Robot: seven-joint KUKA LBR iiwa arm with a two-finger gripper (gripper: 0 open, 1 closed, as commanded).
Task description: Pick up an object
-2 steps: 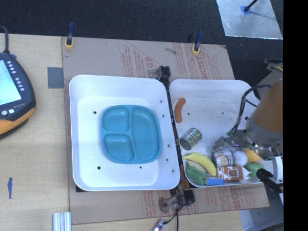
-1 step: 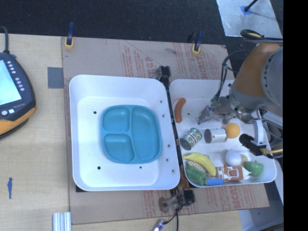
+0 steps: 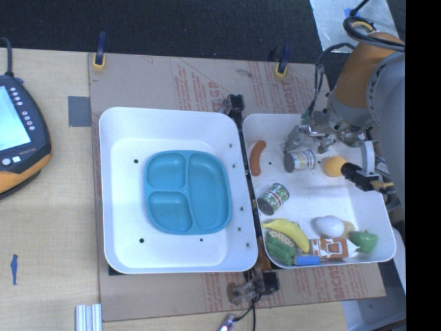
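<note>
Jaws (image 3: 301,143) over small can (image 3: 300,161) in right bin (image 3: 272,126), state unclear; centre on can, then close.

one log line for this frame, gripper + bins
gripper: over right bin, at a small can | grasp: cannot tell | left bin: blue divided plate | right bin: sausage, banana, second can

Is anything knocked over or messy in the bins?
Yes. Two small cans lie on their sides in the right bin: one by the gripper, one nearer the middle. Toy food is heaped in its near corner.
</note>
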